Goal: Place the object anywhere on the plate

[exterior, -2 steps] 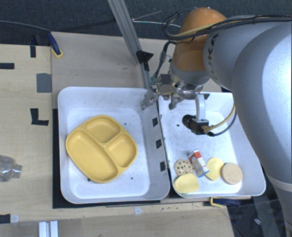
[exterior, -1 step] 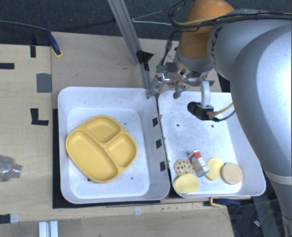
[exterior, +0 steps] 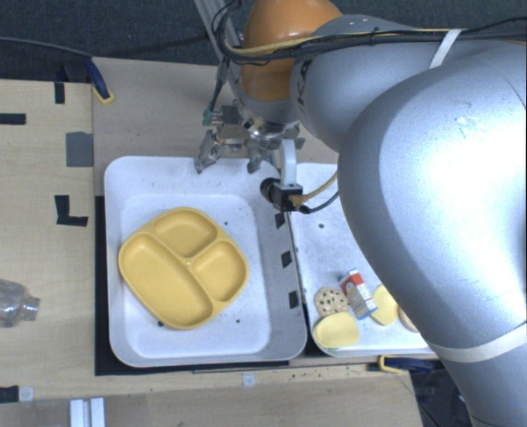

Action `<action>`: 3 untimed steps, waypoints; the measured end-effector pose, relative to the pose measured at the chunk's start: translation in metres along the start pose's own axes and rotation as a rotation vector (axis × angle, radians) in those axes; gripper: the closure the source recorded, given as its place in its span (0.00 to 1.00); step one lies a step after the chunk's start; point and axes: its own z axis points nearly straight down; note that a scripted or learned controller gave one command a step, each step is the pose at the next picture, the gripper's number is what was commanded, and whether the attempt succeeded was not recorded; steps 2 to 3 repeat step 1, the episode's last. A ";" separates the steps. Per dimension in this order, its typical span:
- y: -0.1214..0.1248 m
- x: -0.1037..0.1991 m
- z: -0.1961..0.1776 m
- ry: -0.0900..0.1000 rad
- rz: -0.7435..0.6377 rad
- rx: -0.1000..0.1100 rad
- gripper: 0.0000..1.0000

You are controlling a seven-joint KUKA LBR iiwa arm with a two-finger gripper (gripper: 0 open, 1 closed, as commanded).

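Over the left bin's far rim, the end effector (exterior: 237, 154) is hovering with fingers spread and nothing between them, while the cookie (exterior: 330, 302), probably light and crumbly, is lying in the right bin (exterior: 321, 229), wanting a gentle edge pinch before heading to the yellow divided plate (exterior: 183, 265).

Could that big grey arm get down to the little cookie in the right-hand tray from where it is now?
Probably yes, though not directly. The cookie lies uncovered in the right bin, with a small carton close beside it. The gripper hangs over the left bin's far edge, so it must swing across first.
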 end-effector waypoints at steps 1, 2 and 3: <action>0.000 -0.005 -0.011 -0.004 0.005 0.000 1.00; 0.000 -0.005 -0.011 -0.004 0.005 0.000 1.00; 0.000 -0.005 -0.011 -0.004 0.005 0.000 1.00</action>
